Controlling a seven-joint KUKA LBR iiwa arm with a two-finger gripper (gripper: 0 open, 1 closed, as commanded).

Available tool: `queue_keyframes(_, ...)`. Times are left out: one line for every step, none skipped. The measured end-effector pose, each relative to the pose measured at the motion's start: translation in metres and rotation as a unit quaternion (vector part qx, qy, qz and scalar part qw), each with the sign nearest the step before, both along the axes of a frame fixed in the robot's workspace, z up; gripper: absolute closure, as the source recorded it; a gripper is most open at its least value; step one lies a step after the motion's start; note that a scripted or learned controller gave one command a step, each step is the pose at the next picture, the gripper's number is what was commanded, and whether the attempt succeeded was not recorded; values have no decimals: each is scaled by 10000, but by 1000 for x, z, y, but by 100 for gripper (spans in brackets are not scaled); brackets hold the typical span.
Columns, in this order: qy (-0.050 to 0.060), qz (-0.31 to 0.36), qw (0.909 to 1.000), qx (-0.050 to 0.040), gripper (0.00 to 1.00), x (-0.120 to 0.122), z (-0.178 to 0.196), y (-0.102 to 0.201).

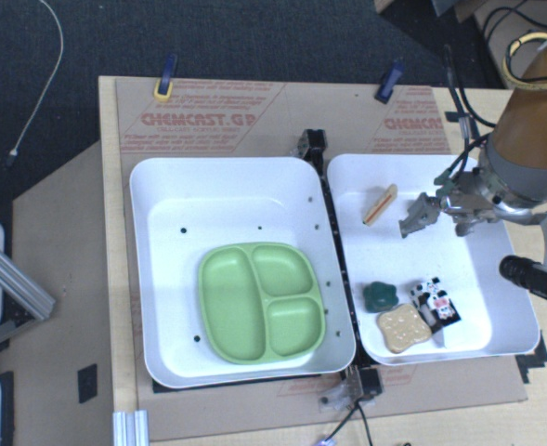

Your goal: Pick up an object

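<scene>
On the bench's right bin [496,342], we should drop our spread, empty pincer [420,217] squarely onto the stick [380,204] just left.

Single fixed camera above bench [254,119], looking down at slant. Medium range: both bins in frame, left bin [162,249] and right bin [496,333]. Arm [533,128] enters from right.

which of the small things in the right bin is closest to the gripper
The tan stick, lying alone in the bin's upper part, just left of the gripper. The green lump, toast and black-and-white toy cluster farther down.
</scene>
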State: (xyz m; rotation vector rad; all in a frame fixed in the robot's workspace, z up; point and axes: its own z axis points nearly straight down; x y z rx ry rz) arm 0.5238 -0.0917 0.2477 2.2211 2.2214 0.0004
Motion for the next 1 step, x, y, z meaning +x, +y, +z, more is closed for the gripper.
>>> queue_keyframes(19,-3,10000,4,0,-1,-41,-1)
